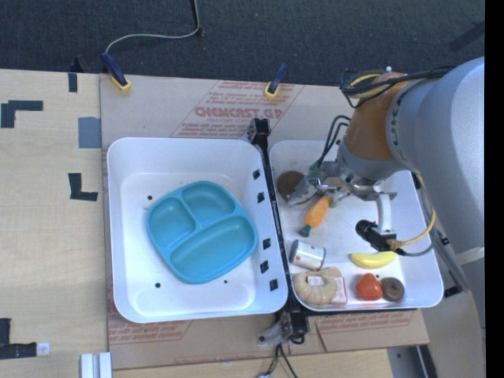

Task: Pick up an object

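Red print reading "CHEMCAST" stands on the brown cardboard sheet (228,109), just behind the back rim of the left white bin (118,211). Smaller red lines beneath it are too blurred to read.

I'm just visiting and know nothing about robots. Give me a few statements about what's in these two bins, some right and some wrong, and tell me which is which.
1. The blue divided plate lies in the left bin. True.
2. The banana lies in the left bin. False: it lies in the right bin, near the tomato.
3. The gripper is over the right bin, just above the carrot. True.
4. The carrot lies on the blue divided plate. False: it lies on the right bin's floor.
5. The doughnut is near the right bin's front edge. True.
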`<state>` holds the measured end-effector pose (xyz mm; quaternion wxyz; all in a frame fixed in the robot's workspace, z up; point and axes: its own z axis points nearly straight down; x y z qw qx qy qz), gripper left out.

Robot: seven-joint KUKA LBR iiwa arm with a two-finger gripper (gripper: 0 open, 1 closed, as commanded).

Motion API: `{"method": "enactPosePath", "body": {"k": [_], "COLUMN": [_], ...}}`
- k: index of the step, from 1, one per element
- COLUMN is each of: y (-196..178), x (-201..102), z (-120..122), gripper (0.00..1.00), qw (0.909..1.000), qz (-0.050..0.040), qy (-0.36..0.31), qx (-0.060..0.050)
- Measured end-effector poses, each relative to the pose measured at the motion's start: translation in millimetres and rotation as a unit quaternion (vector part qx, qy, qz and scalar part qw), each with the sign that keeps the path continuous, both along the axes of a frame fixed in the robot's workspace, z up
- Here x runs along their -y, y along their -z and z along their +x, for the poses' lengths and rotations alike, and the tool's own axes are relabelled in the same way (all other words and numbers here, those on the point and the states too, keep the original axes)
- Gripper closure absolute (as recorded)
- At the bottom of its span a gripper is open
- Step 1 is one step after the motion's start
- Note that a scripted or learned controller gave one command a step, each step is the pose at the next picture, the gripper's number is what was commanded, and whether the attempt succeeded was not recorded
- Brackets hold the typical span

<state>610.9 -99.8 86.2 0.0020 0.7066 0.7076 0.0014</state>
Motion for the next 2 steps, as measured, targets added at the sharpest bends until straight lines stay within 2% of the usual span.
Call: {"method": "enactPosePath", "body": {"k": [1,2], "y": [-10,-98], "x": [0,-57], "z": [0,-46], "gripper": [1.0,1.0], "qw": [1.0,1.0], "qz": [-0.0004,0.0007], "qy": [0.0,0.0], "qx": [-0.001,-0.003]}}
